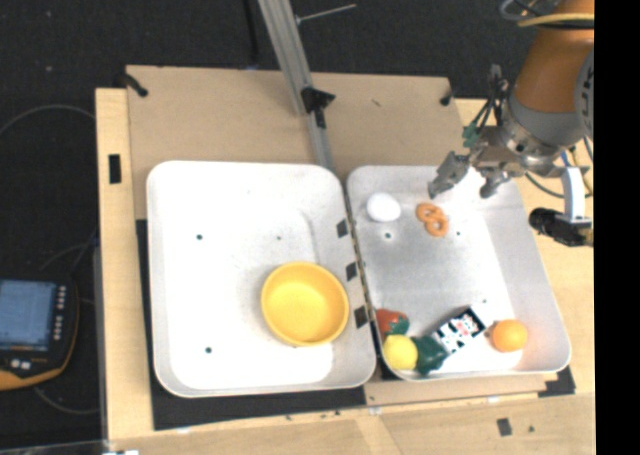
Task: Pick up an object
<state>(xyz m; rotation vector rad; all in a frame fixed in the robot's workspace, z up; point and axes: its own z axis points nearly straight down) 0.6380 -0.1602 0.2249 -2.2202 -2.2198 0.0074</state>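
This looks like a robot lab. A big grey and orange robot arm (548,73) reaches over a plain wooden table (230,123) with two white bins (200,203). A metal pole (285,43) stands there, a control screen (30,328) sits nearby, and cables (40,133) lie on dark floor.

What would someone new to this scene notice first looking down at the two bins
The bright yellow bowl in the left bin stands out most, near that bin's right side. In the right bin, a cluster of small colourful items sits along the near edge, including an orange ball. The gripper hangs over the far end, spread open above a small orange pretzel shape.
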